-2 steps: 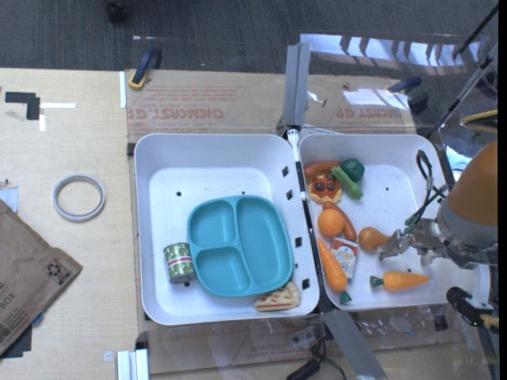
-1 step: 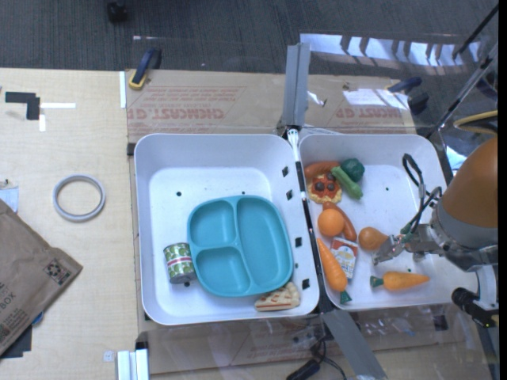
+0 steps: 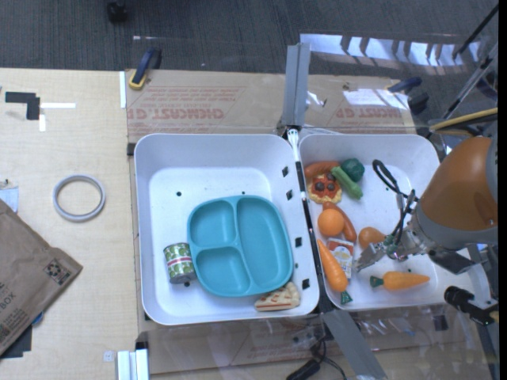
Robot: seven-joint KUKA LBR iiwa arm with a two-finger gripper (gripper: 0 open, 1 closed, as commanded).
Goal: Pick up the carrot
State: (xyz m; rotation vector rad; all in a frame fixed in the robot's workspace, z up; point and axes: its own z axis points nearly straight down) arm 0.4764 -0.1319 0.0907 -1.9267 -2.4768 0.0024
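R bin (image 3: 428, 153): crowded L side | bare floor upper R | carrot (image 3: 402, 280) unobstructed above

The gripper (image 3: 369, 257) is small and blurred against the right bin (image 3: 428, 145) floor — I cannot tell how its parts stand, or whether it touches the carrot (image 3: 401, 280) near the bin's front edge. The arm (image 3: 467, 184) covers the bin's right wall and runs off the view's right edge. At the bench's front-left corner a brown paper bag (image 3: 28, 279) is cut off too.
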